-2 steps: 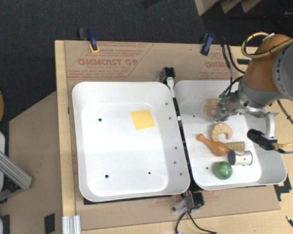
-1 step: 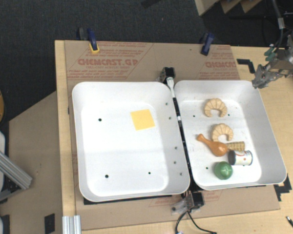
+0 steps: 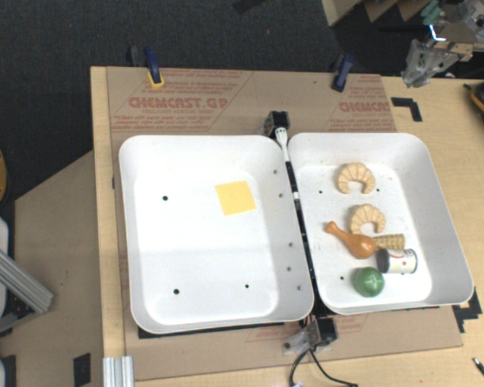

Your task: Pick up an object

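Gripper point(image 3: 426, 61) hangs off the bench's far right corner, well apart from both bins; jaw state cannot be told. Nothing picked yet, so the whole grasp is left. Right bin point(image 3: 436, 176) holds two croissants point(image 3: 356, 177) point(image 3: 367, 218), a drumstick point(image 3: 351, 239), a wafer piece point(image 3: 390, 241), a small can point(image 3: 398, 261) and a green ball point(image 3: 369, 281) near its front edge. Left bin point(image 3: 137, 216) has one yellow square point(image 3: 235, 197).

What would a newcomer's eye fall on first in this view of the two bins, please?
Probably the yellow square, lying alone in the left bin. Next comes the cluster in the right bin: two croissants, a drumstick and a green ball. The gripper sits at the top right, away from both bins.
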You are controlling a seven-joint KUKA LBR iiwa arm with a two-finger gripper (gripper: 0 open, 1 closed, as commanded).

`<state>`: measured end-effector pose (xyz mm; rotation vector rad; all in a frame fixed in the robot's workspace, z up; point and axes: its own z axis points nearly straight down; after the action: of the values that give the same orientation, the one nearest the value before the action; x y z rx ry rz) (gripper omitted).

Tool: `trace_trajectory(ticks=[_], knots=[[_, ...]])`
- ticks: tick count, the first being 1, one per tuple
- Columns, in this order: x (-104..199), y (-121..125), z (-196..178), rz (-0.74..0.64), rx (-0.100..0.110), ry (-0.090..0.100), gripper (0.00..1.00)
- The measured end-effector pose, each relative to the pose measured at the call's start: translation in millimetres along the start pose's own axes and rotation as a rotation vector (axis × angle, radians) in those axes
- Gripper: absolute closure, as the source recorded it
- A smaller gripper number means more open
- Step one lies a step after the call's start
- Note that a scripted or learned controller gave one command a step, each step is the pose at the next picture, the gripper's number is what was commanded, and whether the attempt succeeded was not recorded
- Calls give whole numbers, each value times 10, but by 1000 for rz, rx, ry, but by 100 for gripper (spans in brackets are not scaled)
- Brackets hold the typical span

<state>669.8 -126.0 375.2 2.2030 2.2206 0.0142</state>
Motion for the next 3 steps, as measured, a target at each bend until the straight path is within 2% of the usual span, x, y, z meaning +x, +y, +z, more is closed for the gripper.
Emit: trace_trajectory(ticks=[1, 2, 3], knots=[[888, -42, 717, 1, 23, 6, 100], [1133, -279, -1056, 3, -5, 3, 100], [1558, -154, 845, 4, 34, 4, 100]])
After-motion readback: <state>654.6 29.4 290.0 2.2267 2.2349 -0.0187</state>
